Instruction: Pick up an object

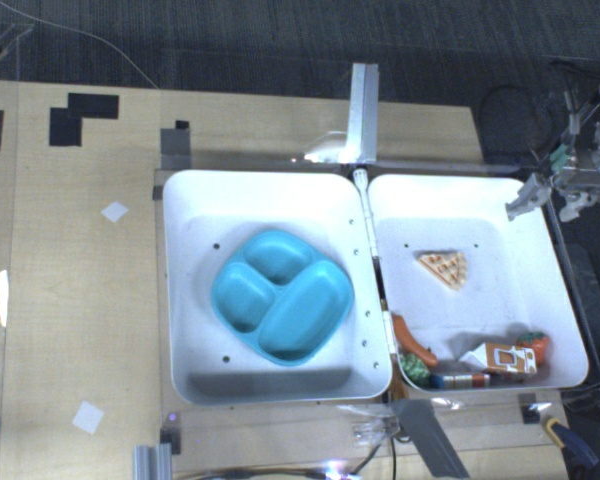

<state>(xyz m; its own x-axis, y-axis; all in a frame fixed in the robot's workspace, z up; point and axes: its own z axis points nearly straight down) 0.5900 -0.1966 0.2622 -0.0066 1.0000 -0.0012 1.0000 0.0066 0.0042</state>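
Observation:
The right bin (pixel 480 208) holds a tan triangular waffle piece (pixel 443 267) near its middle. Along its near wall lie an orange carrot-shaped toy (pixel 411 337), a small green item (pixel 414 371), a dark pen-like stick (pixel 461 378) and an orange and white carton (pixel 507 358). My gripper (pixel 548 201) hangs over the far right corner of this bin, well away from all of them. Its fingers stand open with nothing between them.
The left bin (pixel 195 218) holds a blue divided plate (pixel 281 295). A metal post (pixel 364 113) stands behind the wall between the bins. Cables and dark gear crowd the right side behind the gripper.

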